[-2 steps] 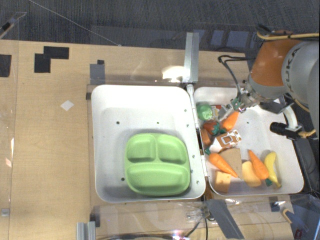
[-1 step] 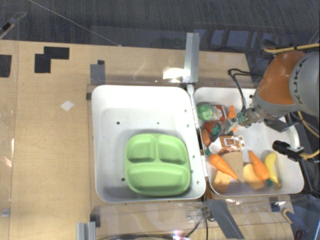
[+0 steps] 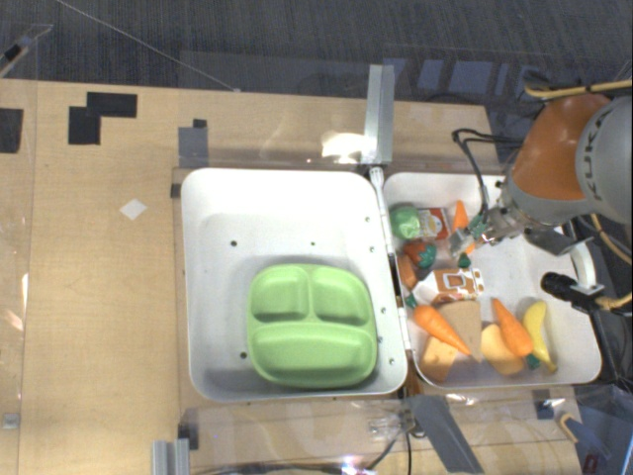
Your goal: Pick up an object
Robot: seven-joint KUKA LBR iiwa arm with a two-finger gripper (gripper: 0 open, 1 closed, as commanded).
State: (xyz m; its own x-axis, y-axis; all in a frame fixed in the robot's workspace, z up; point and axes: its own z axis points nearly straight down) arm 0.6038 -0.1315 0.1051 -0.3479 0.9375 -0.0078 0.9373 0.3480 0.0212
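We found the tool [image 3: 473,234] low over the right bin [image 3: 579,369], its grip state indeterminate. The nearest carrot [image 3: 460,215] lay just beside it, long axis upright.

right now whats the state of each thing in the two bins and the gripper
green divided plate: lying flat, right way up in the left bin, nothing on it
gripper: low over the right bin, above the toy food, finger state unclear
banana: lying by the right wall
carrot: lying loose on its side
green round toy: resting near the bins' divider
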